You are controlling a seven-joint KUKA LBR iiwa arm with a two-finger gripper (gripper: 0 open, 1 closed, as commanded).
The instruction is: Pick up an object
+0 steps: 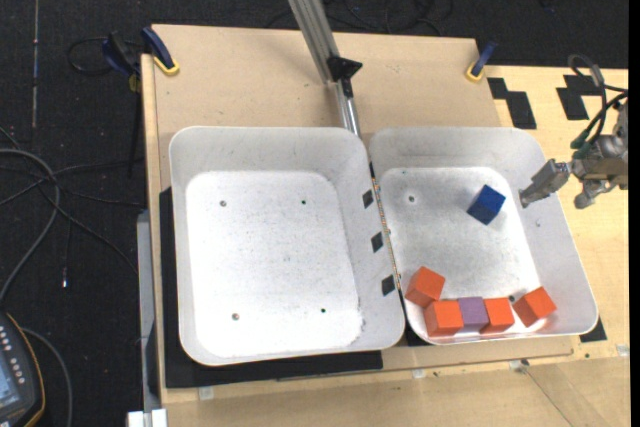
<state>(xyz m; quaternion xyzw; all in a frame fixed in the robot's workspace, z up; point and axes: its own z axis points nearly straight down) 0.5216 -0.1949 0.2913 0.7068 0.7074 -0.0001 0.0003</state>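
Orange blocks [487, 312] line the near wall; claw [562, 183] spread wide, holding nothing.

A tan wooden bench [260, 80] bears two white bins [190, 215] side by side.

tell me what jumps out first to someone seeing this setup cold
A lone blue cube sits in the upper part of the right bin. Along that bin's near edge is a cluster of four orange cubes with one purple cube among them. The end effector hangs over the bin's right rim.
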